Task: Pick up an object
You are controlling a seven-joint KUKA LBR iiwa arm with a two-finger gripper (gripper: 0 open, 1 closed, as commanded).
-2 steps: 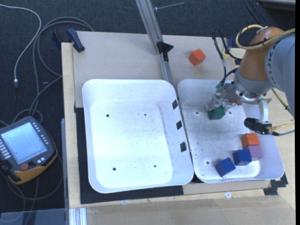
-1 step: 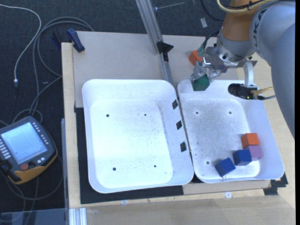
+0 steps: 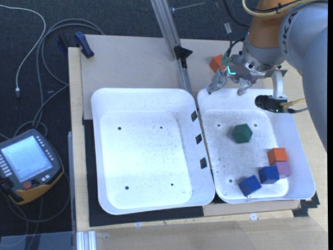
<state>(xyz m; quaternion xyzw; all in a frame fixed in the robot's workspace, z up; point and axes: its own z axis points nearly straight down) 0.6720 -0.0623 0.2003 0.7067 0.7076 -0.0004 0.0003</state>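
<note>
1. Our claw hangs over the far rim of the right-hand bin, its two fingers spread apart with nothing between them. We judge it is poised high because no pick has begun yet.
2. Largest in the scene, the bench carries both bins side by side, so that anything lifted from one could be carried a short way to the other.
3. We see the left bin with only a speckled white floor, which suggests it serves as the receiving side.
4. Our right bin holds all the loose pieces, so we take it as the place to pick from.
5. We find the green block alone near the bin's middle, well apart from the rest. Standing clear of walls and neighbours, it looks to us the easiest target, and the claw is nearest to it.
6. Nearer the right wall sits the orange block, touching the pink block just below it.
7. Two blue blocks lie beside these at the near edge. We judge this huddle harder to grasp, since fingers would have little room to slip between pieces.
</note>
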